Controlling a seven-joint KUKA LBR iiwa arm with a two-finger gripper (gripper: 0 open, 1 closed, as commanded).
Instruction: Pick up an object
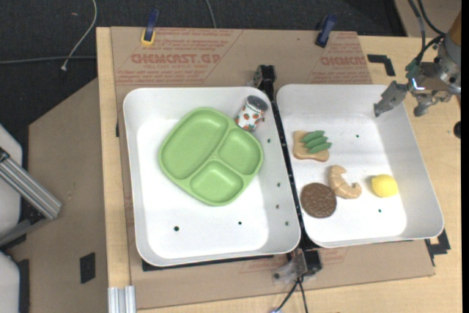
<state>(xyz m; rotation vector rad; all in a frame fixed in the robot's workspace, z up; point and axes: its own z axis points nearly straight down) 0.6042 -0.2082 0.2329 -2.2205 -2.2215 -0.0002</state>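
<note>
We see two white bins side by side: the left bin (146, 179) holds a green divided plate (211, 155) and a small cup (251, 112), while the right bin (410, 157) gathers the pickable food, a toast with green beans (313, 144), a brown cookie (319, 199), a croissant (344, 182) and a yellow lemon (384, 186). The gripper (404, 100) hangs over the right bin's far right rim, well apart from them all, fingers spread open and holding nothing.

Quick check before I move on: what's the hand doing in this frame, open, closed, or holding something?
Hand: open, holding nothing, at the far right edge of the right bin.
</note>
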